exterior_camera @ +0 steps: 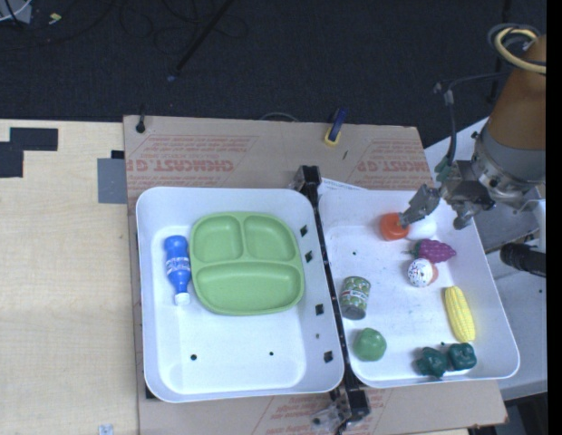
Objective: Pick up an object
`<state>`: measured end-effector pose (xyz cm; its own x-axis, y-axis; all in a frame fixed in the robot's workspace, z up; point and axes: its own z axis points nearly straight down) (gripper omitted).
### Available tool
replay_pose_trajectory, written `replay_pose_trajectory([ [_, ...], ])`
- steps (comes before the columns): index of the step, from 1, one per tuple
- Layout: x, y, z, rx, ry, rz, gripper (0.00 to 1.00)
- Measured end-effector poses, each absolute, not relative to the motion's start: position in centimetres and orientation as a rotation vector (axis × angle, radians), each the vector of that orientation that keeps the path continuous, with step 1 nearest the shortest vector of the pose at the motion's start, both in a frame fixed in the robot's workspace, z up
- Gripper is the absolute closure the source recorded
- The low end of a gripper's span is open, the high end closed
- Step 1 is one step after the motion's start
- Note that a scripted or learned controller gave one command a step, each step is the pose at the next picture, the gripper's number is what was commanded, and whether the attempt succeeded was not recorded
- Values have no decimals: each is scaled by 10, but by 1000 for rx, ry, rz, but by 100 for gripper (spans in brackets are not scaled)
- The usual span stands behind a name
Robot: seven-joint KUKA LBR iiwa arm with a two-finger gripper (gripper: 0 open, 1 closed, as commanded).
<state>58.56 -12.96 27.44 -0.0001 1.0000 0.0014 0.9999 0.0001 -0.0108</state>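
Note:
The right bin [499,333] holds an orange object [392,227], a purple object [433,249], a white patterned ball [421,272], a yellow corn cob [459,313], a small green can [354,297], a green apple [370,343] and a dark green object [446,360]. My gripper [441,213] hovers over the bin's far right part, just above the purple object and to the right of the orange one. It is open, with nothing between its fingers. One fingertip [419,208] is close to the orange object.
In the left bin [227,370] lie a green divided plate [246,263] and a blue bottle [177,268]. A black divider [322,279] runs between the bins. Brown cardboard [227,157] lies under both bins.

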Motion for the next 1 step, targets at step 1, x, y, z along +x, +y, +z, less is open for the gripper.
replay_pose_trajectory([
  [1,587,-130,279,-2220,-2222,1,0],
])
